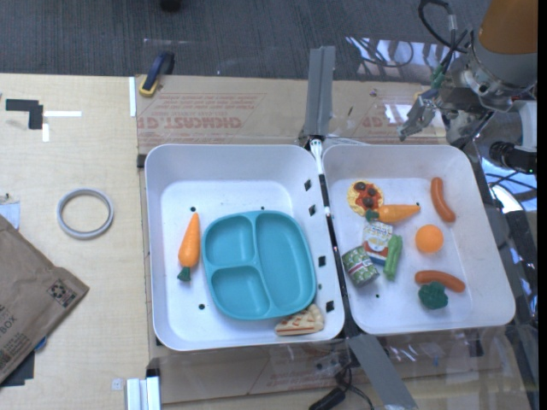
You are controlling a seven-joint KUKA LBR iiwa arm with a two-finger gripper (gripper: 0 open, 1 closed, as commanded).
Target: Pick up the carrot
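Observation:
An orange carrot (189, 241) with a green stub at its lower end lies lengthwise in the left bin (162, 229), just left of a teal divided plate (256, 265). A second orange, carrot-like piece (398, 213) lies in the right bin (479, 229) below a small toy pizza (366, 195). My gripper (432, 128) hangs over the far rim of the right bin, well away from both, open with nothing between its fingers.
The right bin also holds two sausages (441, 200), an orange ball (429, 239), a can (360, 266), a green pickle (393, 257) and broccoli (432, 296). A waffle-like slice (299, 321) lies at the left bin's front. A tape ring (85, 213) sits on the bench.

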